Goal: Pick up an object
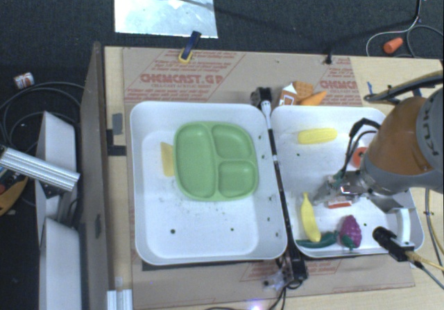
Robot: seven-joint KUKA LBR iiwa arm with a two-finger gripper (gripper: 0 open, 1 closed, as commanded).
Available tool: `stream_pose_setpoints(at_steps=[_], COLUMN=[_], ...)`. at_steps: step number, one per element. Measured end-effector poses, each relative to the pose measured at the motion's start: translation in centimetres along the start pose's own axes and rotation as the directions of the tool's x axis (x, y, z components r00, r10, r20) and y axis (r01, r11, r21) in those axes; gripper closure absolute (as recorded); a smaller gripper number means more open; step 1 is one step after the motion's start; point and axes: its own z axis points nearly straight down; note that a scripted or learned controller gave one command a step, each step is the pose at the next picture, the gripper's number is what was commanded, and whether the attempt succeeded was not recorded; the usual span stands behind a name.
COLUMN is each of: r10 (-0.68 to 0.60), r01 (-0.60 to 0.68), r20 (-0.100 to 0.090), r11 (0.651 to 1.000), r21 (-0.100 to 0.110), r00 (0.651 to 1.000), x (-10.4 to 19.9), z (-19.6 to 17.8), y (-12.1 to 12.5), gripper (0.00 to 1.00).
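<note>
My gripper [334, 192] hangs low over the middle of the right bin [295, 163], under the orange band of the arm. Just to its lower left lies a yellow banana [309, 217]. A purple bunch of grapes [350, 230] sits at the bin's front, with a green vegetable [320, 242] along the front wall beside it. A yellow corn cob [317, 136] lies near the bin's back wall. A small red-orange thing [356, 156] shows partly behind the wrist. Whether anything is between the gripper's jaws is hidden.
The left bin [149, 232] holds a green divided plate [215, 161] and a yellow flat piece [167, 158] at the plate's left. An orange carrot-like toy [312, 98] lies on the cardboard behind the right bin.
</note>
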Motion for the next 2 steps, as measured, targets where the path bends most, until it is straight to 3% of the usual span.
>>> stream_pose_setpoints(at_steps=[1,2], r10=[-0.001,-0.012], r01=[0.001,0.012], r20=[0.001,-0.001], r11=[1.000,1.000], r21=[-0.005,-0.012], r00=[1.000,1.000], x=[-0.1,7.6], z=[-1.2,-12.5], y=[0.2,-1.7], gripper=[1.00,1.00])
